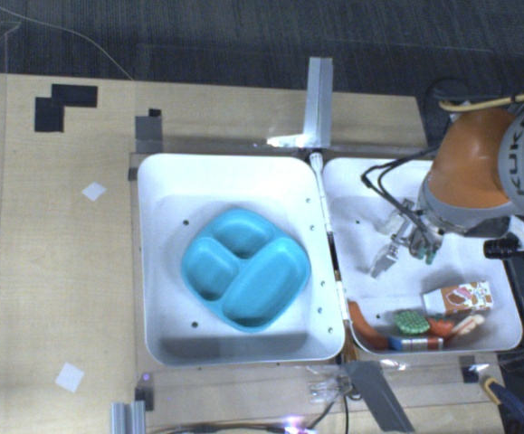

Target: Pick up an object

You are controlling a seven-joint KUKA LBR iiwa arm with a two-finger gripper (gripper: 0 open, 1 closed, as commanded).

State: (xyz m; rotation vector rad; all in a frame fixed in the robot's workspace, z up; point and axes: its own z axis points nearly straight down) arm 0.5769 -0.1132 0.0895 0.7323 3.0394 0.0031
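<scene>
From my remote station I see two white bins side by side on the bench. The left bin (166,269) holds a blue divided plate (245,268) near its middle. The right bin (357,188) holds a cluster along its near edge: a small printed carton (459,297), a green ridged piece (412,321), and an orange-red item (367,326) at the near-left corner. The gripper (397,250) hangs over the bare middle of the right bin, well apart from that cluster; its jaws stand apart with nothing between them. The arm's orange band (465,165) lies to the right.
</scene>
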